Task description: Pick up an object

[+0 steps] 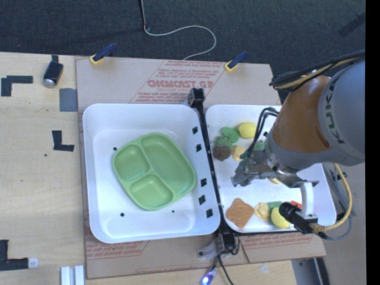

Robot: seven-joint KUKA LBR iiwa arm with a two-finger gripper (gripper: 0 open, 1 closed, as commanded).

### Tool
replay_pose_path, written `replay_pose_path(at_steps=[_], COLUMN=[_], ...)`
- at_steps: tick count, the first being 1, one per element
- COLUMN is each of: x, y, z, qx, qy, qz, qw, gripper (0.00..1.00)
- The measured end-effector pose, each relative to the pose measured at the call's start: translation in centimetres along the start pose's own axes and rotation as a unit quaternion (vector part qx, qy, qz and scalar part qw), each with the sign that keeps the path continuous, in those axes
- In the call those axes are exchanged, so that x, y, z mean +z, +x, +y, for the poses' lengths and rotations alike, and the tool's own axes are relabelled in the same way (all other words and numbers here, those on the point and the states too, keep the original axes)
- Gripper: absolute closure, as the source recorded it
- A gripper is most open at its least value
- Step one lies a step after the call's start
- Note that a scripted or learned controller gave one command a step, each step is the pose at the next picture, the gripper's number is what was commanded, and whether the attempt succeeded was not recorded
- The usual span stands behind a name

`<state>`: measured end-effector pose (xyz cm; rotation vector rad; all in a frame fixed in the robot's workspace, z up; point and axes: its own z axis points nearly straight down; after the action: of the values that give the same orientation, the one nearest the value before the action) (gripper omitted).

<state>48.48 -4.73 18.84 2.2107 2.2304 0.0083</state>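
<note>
Near rim of right bin: toast slice lying flat, pale chunk and yellow-green piece sitting beside it — candidates clustering here.

Tool hanging low over bin middle, between clusters; whether anything is being held — cannot tell.

Beyond: brown lump, green leafy piece, lemon.

Left bin carrying green divided tray.
</note>
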Motion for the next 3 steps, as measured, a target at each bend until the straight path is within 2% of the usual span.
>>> replay_pose_path(at_steps=[1,2,3], x=[-14.5,-23.3,-29.4], y=[6.1,9.4,15.7], z=[0.2,0.2,0.2], qx=[-0.001,0.001,0.000], qy=[-0.005,-0.002,-0.001], qz=[0.000,-0.001,0.000], qw=[1.0000,1.0000,1.0000], gripper=[1.00,1.00,1.00])
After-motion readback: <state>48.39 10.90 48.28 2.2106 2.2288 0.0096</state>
